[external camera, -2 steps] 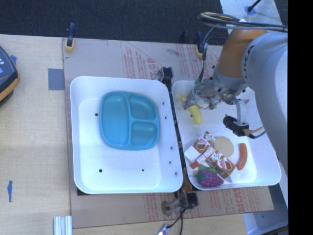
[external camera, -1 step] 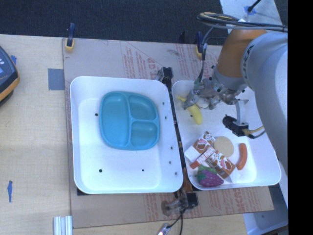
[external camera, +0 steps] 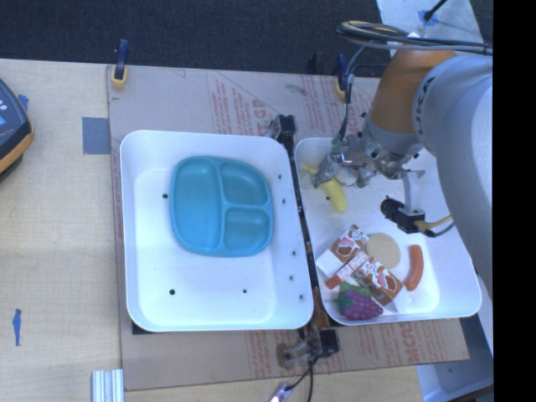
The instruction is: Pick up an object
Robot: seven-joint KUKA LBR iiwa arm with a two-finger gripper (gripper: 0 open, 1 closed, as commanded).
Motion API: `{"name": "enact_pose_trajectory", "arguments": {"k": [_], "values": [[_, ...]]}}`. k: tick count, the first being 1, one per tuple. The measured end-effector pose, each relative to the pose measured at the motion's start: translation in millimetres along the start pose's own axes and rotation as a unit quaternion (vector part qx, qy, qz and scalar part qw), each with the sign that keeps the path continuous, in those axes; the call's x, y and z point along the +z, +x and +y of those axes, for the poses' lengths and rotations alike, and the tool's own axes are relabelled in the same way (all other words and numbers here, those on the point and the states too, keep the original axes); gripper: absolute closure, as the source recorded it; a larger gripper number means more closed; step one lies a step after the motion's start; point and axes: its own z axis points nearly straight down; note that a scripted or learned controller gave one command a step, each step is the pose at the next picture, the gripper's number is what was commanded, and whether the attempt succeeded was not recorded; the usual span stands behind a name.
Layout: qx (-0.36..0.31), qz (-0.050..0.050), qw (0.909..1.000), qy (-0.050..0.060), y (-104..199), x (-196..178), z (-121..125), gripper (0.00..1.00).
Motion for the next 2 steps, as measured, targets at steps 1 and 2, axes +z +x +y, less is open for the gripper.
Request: {"name": "enact_pose_trajectory", "arguments": {"k": [1,2], "values": [[0.000,0.000,1.0000,0.000,1.2,0.1,-0.1,0.00],[-0.001,0.000,1.0000,0.000,1.4,0.1,0.0,0.00]]}}
